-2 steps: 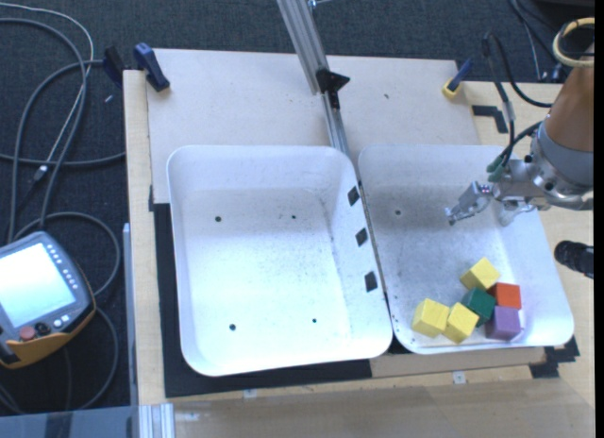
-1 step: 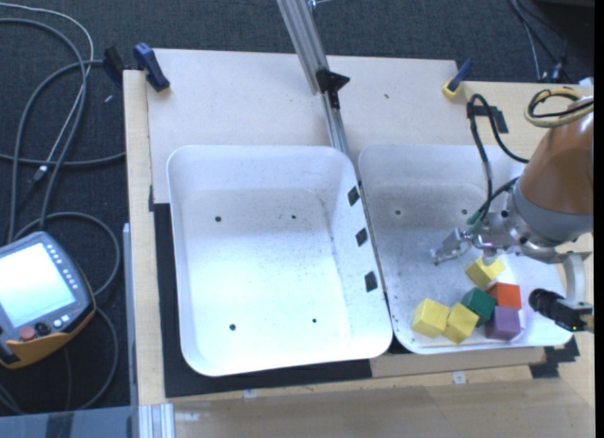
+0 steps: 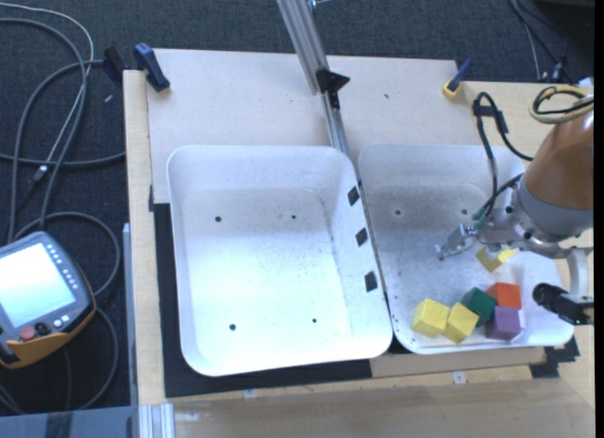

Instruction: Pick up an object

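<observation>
Since the gripper (image 3: 460, 241) sits low in the right bin (image 3: 406, 181) at centre right of the frame, and I honestly can't tell if its fingers are open or closed, I'd guess the smart play is dropping straight onto the small yellow block (image 3: 492, 258) just beside it to the lower right, squaring up so the fingers straddle it rather than nudge it away. Room-wise, the other blocks, two yellow cubes (image 3: 445, 319), a green one (image 3: 479, 304), an orange one (image 3: 507, 294) and a purple one (image 3: 507, 322), are huddled against the bin's lower right rim, so that corner's tight, while the bin floor toward the upper left is wide open.
</observation>
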You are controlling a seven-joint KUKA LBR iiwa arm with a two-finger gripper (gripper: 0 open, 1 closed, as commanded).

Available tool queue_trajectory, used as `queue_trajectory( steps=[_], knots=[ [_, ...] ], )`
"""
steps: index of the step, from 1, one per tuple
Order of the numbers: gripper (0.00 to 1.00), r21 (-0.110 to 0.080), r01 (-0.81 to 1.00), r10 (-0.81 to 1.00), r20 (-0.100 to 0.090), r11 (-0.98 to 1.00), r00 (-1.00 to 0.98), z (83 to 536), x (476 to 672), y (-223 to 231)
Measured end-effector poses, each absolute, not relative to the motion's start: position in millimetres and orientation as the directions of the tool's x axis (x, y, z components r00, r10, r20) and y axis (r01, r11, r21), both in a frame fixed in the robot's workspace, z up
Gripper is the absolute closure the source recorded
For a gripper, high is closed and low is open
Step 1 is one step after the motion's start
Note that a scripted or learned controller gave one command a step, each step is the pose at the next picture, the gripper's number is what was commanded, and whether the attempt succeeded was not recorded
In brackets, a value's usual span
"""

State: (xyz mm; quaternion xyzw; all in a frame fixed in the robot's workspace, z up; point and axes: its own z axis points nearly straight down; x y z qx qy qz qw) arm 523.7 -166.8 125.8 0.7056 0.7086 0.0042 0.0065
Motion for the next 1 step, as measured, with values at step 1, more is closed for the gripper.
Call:
queue_trajectory(
  steps=[1],
  knots=[
    [0.0,0.007,1.0,1.0,-0.002,0.004,-0.004,99.7,619.9,-217.5]
  ],
)
